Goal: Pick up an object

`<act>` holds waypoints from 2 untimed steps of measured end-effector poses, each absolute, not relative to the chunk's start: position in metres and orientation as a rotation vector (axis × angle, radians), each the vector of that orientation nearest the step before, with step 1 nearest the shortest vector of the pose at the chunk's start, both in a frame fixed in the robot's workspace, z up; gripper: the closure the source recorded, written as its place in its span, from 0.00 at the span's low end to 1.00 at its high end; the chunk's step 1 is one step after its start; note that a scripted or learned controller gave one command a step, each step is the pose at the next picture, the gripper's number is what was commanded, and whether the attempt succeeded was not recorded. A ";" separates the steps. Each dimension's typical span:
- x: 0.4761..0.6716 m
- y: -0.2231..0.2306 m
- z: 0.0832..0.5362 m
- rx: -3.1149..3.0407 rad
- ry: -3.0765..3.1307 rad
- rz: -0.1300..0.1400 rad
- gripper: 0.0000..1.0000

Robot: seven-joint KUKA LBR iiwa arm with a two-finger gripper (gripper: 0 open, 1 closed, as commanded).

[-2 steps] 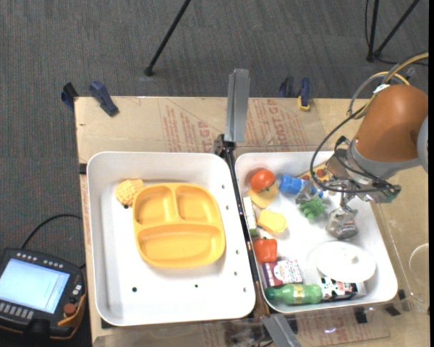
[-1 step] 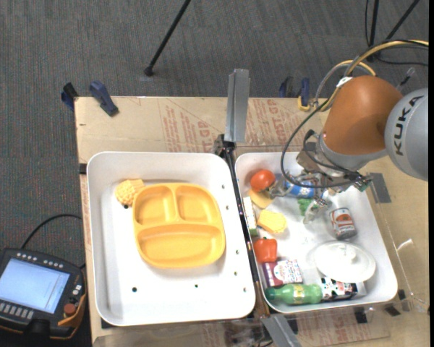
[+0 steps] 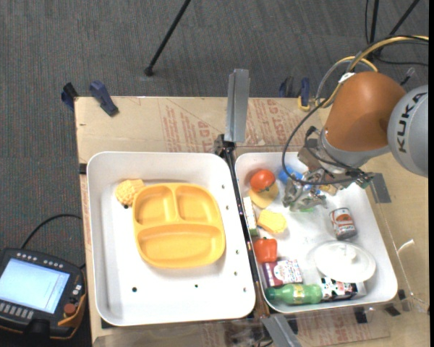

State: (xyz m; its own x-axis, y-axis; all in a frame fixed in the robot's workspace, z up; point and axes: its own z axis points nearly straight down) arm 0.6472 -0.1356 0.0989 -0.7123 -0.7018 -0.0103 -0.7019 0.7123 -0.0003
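The left bin (image 3: pixel 101 266) has plenty of bare white floor along its near and left sides. A yellow divided tray (image 3: pixel 179 224) lies in its middle, and a small yellow corn toy (image 3: pixel 128 191) touches the tray's upper left corner, close to the bin's far rim.

Across the central divider, the right bin (image 3: pixel 385 255) is crowded. A tomato (image 3: pixel 262 179) sits near its far left corner, with a yellow sponge-like block (image 3: pixel 272 222) just below and an orange pepper (image 3: pixel 265 250) hugging the divider. A green bottle (image 3: pixel 296 293) lies along the near rim, a white lid (image 3: pixel 341 260) just above it, and a small can (image 3: pixel 343 223) stands between the lid and the arm.

The gripper (image 3: pixel 304 196) hangs low over the far middle of the right bin; I cannot tell how its fingers are set. A blue thing (image 3: pixel 289 173) peeks out just left of it.
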 end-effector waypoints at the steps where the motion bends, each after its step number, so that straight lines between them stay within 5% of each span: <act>1: 0.647 -0.136 0.099 -1.187 2.898 0.005 0.00; 2: 0.635 -0.184 0.089 -1.395 2.806 0.010 0.00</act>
